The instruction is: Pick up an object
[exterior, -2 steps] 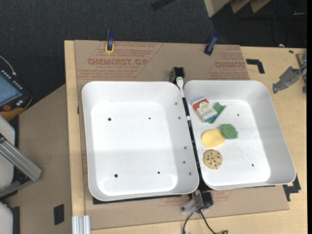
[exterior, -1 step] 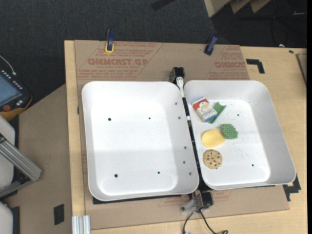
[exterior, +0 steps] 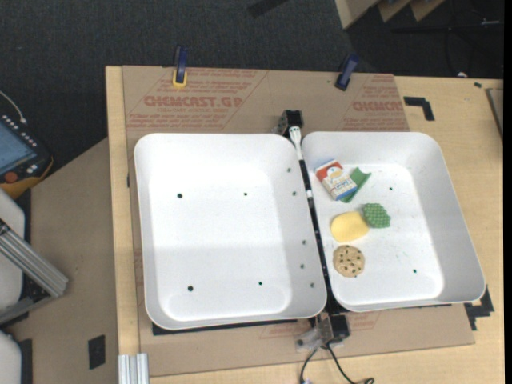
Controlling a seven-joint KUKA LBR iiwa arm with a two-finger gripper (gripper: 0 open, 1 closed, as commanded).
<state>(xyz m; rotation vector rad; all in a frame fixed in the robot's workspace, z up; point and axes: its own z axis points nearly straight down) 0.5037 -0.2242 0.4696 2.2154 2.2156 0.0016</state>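
Observation:
The right bin (exterior: 432, 214) holds several small items near its left side. A small white carton with red and blue print (exterior: 336, 179) lies on a green flat piece (exterior: 359, 180). Below it sit a yellow rounded lump (exterior: 349, 227) and, touching its right side, a green bumpy piece (exterior: 375, 215). A brown cookie with dark chips (exterior: 348, 261) lies nearest the front.
The left bin (exterior: 216, 230) stands beside the right one, joined along a black centre strip (exterior: 308, 206). Both rest on a brown cardboard sheet (exterior: 240, 94) held by two clamps (exterior: 181, 66) at the back. A metal rail (exterior: 32, 262) lies at the left.

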